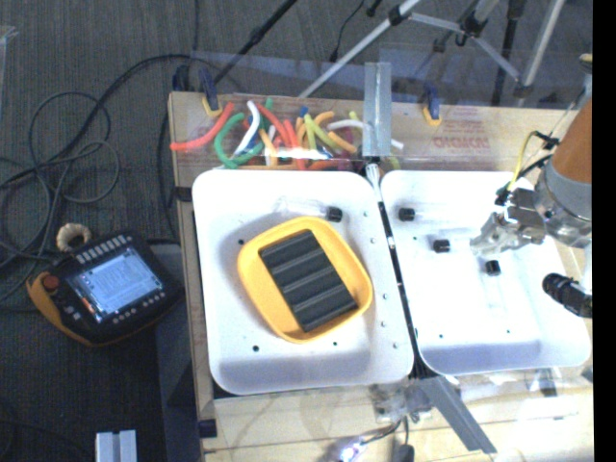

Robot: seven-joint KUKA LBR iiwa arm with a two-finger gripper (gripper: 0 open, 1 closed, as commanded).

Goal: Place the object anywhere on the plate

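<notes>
A yellow plate (254, 266) lies in the left white bin (223, 354). On it rests a black ribbed rectangular block (308, 279), lying flat and turned at a diagonal, covering most of the plate's middle. My gripper (491, 243) hangs over the right white bin (500, 345), well to the right of the plate and apart from the block. Nothing shows in the gripper.
Small black pieces sit in the bins (334, 214), (405, 214), (441, 245), (492, 266), the last just below the gripper. Coloured hoses (269, 135) are heaped behind the left bin. A metal post (377, 114) stands between the bins. A teach pendant (108, 285) lies on the floor at left.
</notes>
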